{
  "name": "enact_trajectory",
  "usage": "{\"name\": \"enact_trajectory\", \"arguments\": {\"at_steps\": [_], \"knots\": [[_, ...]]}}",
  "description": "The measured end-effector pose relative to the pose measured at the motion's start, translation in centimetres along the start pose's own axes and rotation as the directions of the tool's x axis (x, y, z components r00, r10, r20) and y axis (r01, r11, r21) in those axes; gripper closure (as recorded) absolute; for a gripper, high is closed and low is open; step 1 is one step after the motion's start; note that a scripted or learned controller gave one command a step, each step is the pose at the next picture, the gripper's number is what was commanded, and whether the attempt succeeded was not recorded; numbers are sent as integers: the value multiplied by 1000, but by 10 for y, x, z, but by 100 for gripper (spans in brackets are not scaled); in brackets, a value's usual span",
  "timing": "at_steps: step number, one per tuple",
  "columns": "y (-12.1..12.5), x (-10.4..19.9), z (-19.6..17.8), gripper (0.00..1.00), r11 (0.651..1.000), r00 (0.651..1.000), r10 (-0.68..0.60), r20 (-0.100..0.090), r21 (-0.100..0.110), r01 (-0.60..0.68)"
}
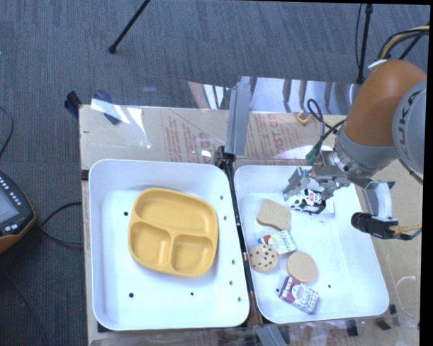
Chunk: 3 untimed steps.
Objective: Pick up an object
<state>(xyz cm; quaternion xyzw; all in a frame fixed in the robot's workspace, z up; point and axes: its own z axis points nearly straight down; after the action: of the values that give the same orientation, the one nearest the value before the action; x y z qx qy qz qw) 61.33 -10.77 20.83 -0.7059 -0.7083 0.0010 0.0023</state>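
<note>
Arm (388, 118) reaches in over the right bin (354, 280). Gripper (311, 192) sits low at the bin's back, over a small black-and-white item (309, 201); finger spread cannot be told. Nearby lie toast (274, 215), cookie (263, 258), packet (281, 241), round slice (302, 266), pouch (299, 294). Left bin (109, 200) holds a yellow tray (173, 231).

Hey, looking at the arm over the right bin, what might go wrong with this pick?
The tool hangs over a small black-and-white item near the bin's back, with the bread slice close beside it; a descent may nudge the bread. The item is small, so a grasp could miss or slip.
</note>
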Motion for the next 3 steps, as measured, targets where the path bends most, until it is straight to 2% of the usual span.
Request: {"name": "enact_trajectory", "arguments": {"at_steps": [1,2,3], "knots": [[5,-37,117,0,1000,1000,3,2,-8,-3],[-73,16,118,0,1000,1000,3,-1,-5,-3],[-112,-7,119,0,1000,1000,3,0,-7,-3]]}}
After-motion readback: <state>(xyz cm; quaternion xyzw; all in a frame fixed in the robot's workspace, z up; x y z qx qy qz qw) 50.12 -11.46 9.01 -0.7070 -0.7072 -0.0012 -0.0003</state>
